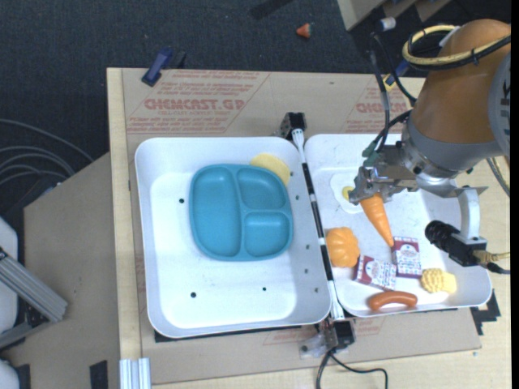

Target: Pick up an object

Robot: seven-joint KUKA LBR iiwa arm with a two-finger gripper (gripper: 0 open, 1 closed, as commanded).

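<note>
A blue divided plate is held in the left bin. In the right bin, a carrot, orange fruit, sausage and corn are contained. The gripper is positioned at the carrot's top.

I can read red print on the brown cardboard sheet that covers the desk under the bins: "CHEMCAST G.P" behind the left bin, with a line of smaller red lettering above it too fine for me to make out. The same print repeats behind the right bin, partly hidden by the arm. The two small packets carry markings I cannot read.
</note>
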